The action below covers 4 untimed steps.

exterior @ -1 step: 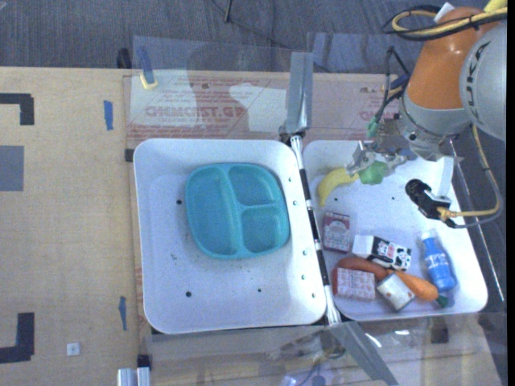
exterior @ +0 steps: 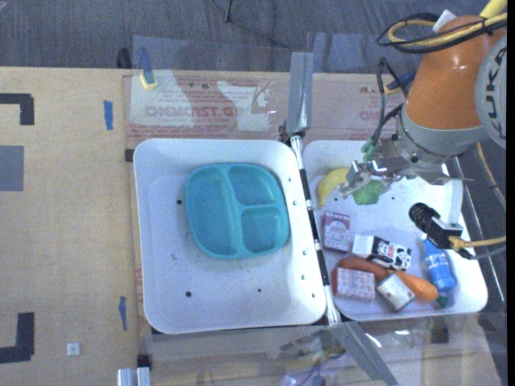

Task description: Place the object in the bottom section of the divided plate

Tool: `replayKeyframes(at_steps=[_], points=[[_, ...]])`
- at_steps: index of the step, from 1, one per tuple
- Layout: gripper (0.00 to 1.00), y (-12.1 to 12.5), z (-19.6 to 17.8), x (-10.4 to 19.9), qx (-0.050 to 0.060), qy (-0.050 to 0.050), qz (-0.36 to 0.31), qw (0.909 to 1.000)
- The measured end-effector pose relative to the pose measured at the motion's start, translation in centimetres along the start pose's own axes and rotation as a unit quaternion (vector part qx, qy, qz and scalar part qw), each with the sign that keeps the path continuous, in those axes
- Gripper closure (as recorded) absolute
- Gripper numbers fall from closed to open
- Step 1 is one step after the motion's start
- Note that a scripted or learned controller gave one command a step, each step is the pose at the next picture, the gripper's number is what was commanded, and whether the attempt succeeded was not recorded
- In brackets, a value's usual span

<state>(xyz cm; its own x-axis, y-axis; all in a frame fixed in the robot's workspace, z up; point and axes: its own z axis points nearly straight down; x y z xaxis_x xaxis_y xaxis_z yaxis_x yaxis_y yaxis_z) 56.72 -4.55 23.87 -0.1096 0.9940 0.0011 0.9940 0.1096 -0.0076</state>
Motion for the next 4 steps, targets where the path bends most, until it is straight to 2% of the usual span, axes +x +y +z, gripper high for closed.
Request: replayKeyframes(at_steps=[1,2,3,4], points=[[1.0,7.4,5.4,6.5,-0.002,-0.001,-0.019,0.9998],[1.0,8.5,0.7,13.0,-0.002,-0.001,-0.026,0.9997],[1.0,7.5,0.4,18.6,-0.001,-0.001,-0.066,0.9978],[1.0,4.7,1.0,21.2,0.001,-0.001,-0.01,0.9999]])
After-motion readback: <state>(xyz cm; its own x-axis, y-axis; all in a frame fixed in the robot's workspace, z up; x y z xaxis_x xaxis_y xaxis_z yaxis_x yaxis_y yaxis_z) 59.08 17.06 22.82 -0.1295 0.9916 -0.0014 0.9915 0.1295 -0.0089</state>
